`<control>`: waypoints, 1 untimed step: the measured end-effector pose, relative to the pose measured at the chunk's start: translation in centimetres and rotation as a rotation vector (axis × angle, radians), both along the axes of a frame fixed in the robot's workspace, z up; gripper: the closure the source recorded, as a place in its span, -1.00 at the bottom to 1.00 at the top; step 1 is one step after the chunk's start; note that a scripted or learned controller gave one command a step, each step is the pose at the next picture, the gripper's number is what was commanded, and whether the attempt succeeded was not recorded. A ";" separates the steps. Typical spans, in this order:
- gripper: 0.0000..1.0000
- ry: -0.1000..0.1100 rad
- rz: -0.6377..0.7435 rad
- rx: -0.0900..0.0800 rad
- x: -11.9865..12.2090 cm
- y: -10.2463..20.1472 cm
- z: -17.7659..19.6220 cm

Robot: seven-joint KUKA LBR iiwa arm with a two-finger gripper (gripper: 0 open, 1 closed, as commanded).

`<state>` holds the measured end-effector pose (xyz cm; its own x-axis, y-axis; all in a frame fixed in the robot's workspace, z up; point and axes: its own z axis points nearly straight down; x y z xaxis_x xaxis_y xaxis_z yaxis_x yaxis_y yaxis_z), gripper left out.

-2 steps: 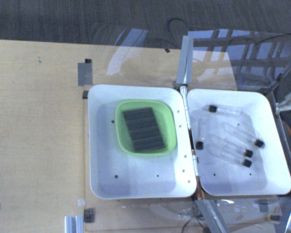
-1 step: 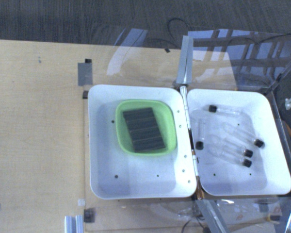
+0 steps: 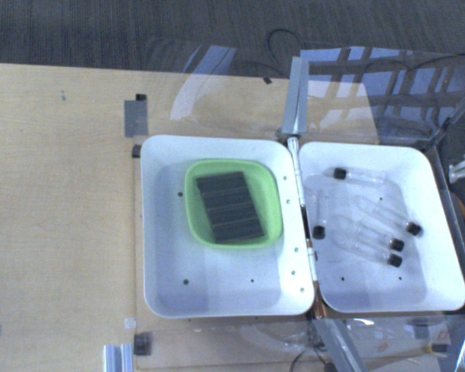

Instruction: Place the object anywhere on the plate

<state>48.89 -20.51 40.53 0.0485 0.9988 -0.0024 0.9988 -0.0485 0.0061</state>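
Where the green plate (image 3: 273, 208) sits in the far half of the left bin (image 3: 151, 239), the dark grey ridged block (image 3: 229, 206) lies flat on it. It covers most of the plate's floor, and its long side is tilted slightly from the bin's walls. 4 raised bands run across its top. A ring of green rim shows all around the block, and the plate stands closer to the bin's far wall than to its near wall.

Just to the right, touching along a shared edge, is the right bin (image 3: 442, 239). It holds clear tubes (image 3: 362, 239) with 5 black caps (image 3: 339, 173) scattered across its middle and right side.

A grey metal bar (image 3: 297, 91) runs away from the bins' far junction over the wooden bench (image 3: 54, 208), and a black cable (image 3: 283, 41) loops beyond it.

Whether the pincer is apart or together cannot be told.
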 end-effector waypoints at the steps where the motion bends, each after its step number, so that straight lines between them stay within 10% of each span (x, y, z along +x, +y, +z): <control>1: -1.00 -0.005 0.262 -0.005 0.0 0.5 3.2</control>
